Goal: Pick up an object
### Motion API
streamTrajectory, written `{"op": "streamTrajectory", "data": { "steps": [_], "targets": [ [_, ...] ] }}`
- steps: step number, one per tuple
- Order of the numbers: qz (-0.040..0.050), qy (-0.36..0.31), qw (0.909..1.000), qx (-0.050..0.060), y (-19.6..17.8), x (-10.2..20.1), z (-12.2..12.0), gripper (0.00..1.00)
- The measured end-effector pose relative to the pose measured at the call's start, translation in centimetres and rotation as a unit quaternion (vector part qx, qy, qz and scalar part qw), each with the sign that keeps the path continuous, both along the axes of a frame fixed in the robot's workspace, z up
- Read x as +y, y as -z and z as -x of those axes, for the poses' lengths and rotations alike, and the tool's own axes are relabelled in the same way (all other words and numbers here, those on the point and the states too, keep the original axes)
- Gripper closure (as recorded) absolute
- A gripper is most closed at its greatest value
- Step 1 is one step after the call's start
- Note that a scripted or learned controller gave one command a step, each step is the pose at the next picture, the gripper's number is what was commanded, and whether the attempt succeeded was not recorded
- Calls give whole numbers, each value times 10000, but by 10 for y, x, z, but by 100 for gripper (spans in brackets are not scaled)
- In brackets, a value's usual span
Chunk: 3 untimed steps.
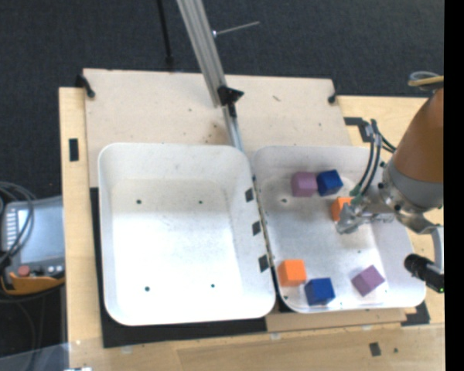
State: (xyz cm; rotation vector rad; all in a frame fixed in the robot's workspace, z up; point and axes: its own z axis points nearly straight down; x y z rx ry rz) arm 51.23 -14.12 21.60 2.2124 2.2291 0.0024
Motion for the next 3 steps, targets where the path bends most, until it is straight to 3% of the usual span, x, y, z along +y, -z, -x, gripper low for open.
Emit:
{"op": "streamTrajectory", "data": {
  "steps": [3],
  "targets": [
    [-5, 2, 10000, 9, -4, 170, -19, 100]
  ]
}}
